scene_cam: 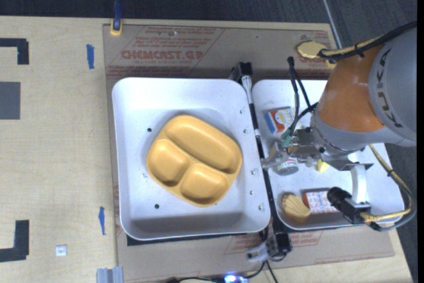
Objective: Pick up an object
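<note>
The grey arm (397, 96) with its orange band reaches in from the right and hangs over the right bin (275, 95), covering much of that bin's middle and upper right, so what lies beneath it is hidden. The pincer (286, 161) sits low at the left side of this bin, close to the wall it shares with the left bin (132, 142). It reads as a tangle of metal parts and wires seen from above, and I cannot tell whether it is wide or narrow, or whether anything is in it. Just above it on the bin floor lies a small white packet (279, 119) with blue and orange print, partly crossed by a black cable. Near the bin's front wall lie a tan rounded thing (296, 205), too small to identify, and beside it a red-and-white labelled packet (319, 201), its right end hidden by robot parts. In the left bin, well apart from the pincer, a yellow three-part dish (193, 159) lies with its bulges upward, fully in sight. Both bins rest on a brown cardboard sheet (165, 50) with faded red print on the pale bench (53, 142).
</note>
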Tool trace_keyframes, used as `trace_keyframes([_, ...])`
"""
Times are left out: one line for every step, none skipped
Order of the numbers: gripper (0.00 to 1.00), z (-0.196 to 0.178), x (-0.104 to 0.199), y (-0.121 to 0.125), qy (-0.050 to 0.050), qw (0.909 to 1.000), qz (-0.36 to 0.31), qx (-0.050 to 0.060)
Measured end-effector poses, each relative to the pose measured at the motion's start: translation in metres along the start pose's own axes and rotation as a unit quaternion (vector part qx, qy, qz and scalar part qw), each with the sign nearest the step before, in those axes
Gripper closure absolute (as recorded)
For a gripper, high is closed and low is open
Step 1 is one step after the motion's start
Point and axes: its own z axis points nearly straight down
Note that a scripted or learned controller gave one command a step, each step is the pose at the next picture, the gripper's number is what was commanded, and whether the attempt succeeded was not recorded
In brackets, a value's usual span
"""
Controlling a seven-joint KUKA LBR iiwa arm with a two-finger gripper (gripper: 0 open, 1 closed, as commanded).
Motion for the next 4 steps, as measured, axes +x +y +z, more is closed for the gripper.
trace_keyframes([0.00, 0.015, -0.077, 0.028, -0.001, 1.0000, 0.001, 0.000])
trace_keyframes([0.00, 0.081, -0.078, 0.007, 0.000, 1.0000, 0.001, 0.000])
trace_keyframes([0.00, 0.099, -0.076, -0.010, 0.000, 1.0000, 0.001, -0.001])
trace_keyframes([1.00, 0.088, -0.077, -0.009, -0.001, 1.0000, 0.001, -0.004])
